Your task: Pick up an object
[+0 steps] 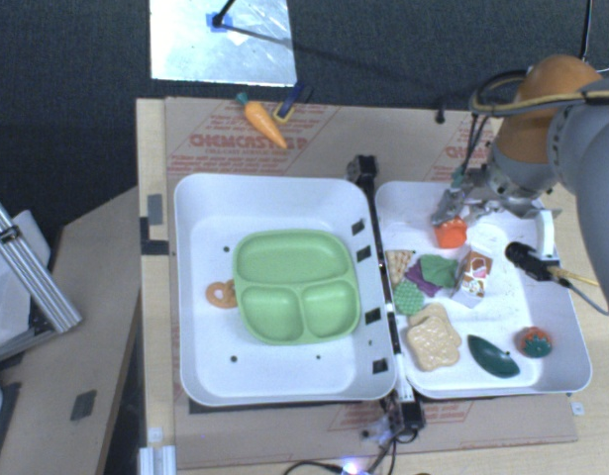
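End effector point(453, 211) low in the right bin point(581, 364), directly over the small orange object point(450, 234) at the bin's back-left.

Finger state: cannot tell, the wrist blocks the tips, so no grasp is confirmed. Orange object sits just beside the end effector, apart from the clutter nearer the front: green leafy piece point(438, 270), small printed carton point(472, 273), tan cracker-shaped toy point(432, 339), dark green pod point(494, 356). Judgement: centre over the orange object, descend straight, close only once both tips straddle it, then lift vertically to clear the carton. Risk: nudging it toward the bin wall. Left bin point(200, 295) has the green divided plate point(294, 285).
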You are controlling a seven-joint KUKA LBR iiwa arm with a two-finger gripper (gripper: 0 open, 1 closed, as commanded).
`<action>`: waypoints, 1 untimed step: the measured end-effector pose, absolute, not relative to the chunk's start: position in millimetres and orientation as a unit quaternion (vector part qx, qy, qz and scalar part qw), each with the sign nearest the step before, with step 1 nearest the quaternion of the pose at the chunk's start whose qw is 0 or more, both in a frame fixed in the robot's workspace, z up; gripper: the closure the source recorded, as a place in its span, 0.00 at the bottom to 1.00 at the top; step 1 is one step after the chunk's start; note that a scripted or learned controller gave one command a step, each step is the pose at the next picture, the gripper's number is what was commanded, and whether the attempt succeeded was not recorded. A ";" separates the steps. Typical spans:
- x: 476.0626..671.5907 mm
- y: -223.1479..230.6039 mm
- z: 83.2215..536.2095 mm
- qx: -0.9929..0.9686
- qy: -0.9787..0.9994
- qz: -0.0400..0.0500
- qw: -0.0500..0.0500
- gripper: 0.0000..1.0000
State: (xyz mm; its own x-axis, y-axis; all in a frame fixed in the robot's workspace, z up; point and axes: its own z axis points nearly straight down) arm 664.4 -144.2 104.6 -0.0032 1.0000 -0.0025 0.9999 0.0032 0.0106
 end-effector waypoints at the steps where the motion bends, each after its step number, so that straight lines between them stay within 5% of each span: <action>1: 671.1 -146.9 169.2 0.706 0.708 0.003 0.004 1.00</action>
State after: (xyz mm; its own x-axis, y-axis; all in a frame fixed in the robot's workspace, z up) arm 671.1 -146.9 169.2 -0.0037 1.0000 -0.0017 1.0000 0.0037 0.0089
